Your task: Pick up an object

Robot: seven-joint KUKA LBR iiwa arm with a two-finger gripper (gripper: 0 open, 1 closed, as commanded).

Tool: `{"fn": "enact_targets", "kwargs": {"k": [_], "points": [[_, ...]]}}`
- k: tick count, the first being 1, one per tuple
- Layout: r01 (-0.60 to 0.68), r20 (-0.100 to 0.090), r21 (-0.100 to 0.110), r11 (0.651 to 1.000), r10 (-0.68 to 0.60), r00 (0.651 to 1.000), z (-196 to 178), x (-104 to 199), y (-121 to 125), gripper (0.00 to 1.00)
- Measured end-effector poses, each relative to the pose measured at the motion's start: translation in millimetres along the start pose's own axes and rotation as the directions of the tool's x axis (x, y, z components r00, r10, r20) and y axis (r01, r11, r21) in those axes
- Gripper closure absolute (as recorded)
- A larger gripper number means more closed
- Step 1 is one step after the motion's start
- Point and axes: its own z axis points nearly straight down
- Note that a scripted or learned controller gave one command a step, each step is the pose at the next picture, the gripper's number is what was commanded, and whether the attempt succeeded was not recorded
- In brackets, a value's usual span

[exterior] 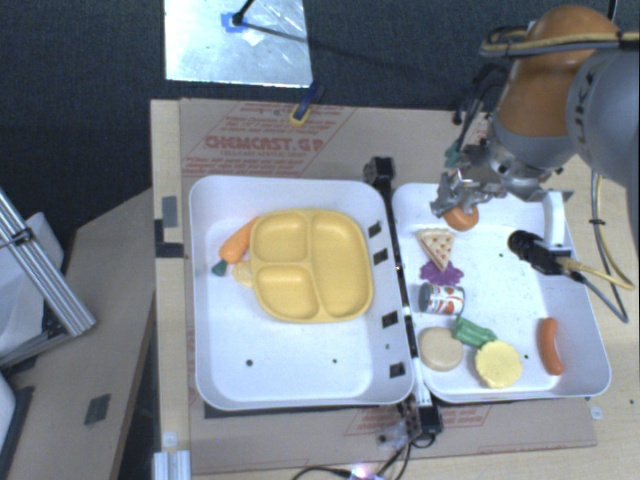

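Yellow lemon [498, 364] lies well below the gripper [455, 205], which pinches an orange ball [462, 216]; cardboard [265, 138] far left reads "CHEMCAST GP".

Your grey, orange-banded arm [560, 78]: reaches in from the right, bent downward; two-finger gripper [455, 203] pointing down, low.

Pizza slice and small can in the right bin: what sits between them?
In the camera view, a purple toy piece lies between the pizza slice and the small can, close against both. The gripper is farther up the bin.
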Motion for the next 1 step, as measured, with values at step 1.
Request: {"fn": "enact_targets", "kwargs": {"k": [1], "points": [[-0.001,0.0,0.003,1.0,0.001,1.0,2.3,2.0,-14.8,1.0]]}}
